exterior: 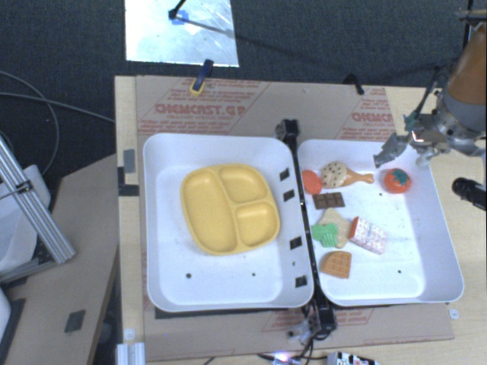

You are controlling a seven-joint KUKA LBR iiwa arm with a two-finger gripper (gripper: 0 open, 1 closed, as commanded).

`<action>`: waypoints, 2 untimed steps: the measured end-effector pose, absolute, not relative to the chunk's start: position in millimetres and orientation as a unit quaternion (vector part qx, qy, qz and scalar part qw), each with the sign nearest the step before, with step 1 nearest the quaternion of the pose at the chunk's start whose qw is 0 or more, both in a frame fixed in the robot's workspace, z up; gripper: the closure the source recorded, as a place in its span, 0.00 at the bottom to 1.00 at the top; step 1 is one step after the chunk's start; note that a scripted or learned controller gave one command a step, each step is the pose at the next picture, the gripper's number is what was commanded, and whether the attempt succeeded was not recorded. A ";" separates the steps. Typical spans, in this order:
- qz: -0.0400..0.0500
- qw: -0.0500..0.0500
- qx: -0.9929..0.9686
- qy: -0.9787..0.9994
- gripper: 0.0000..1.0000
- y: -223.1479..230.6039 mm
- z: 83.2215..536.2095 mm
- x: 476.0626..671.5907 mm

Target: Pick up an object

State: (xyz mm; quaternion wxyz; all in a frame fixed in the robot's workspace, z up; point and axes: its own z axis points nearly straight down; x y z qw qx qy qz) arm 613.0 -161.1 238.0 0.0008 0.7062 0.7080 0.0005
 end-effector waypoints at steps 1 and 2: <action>0.001 0.001 0.705 0.710 0.00 -148.5 162.0 670.5; -0.002 -0.006 0.706 0.708 0.00 -90.1 120.0 564.3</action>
